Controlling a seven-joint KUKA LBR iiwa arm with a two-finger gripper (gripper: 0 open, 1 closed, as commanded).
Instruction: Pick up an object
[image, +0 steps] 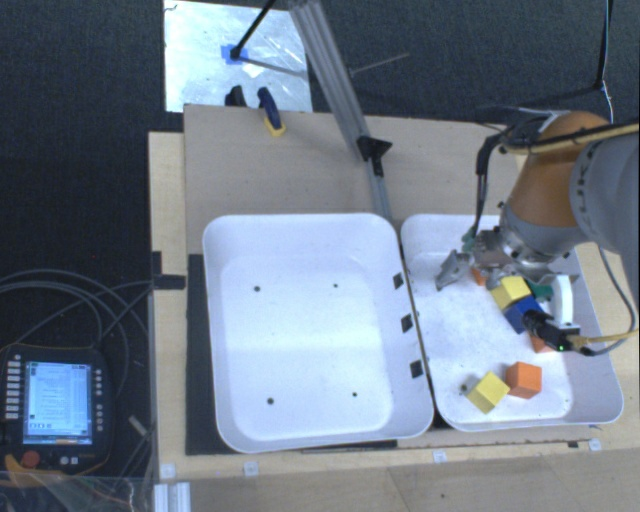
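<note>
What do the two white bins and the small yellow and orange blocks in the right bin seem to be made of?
White bins: probably moulded plastic, with smooth rounded rims and a soft sheen. Yellow block and orange block: matte, evenly coloured, crisp-edged; maybe painted wood or foam, hard to tell.

A: Where is there free room for passing?

B: The left bin (310, 330) has a wide bare floor, open from above. In the right bin (445, 330), the left half of the floor is also bare.

A: And what stands in the way?

B: The arm (570, 185) hangs over the right bin's upper right part, with the hand (455, 270) low there. Blocks crowd under it: a yellow block (510, 291) and a blue block (522, 315). Near the front wall lie a second yellow block (489, 391) and an orange block (523, 379), just beside each other. A slanted grey pole (340, 85) crosses above the tabletop (290, 165) behind the bins.
</note>
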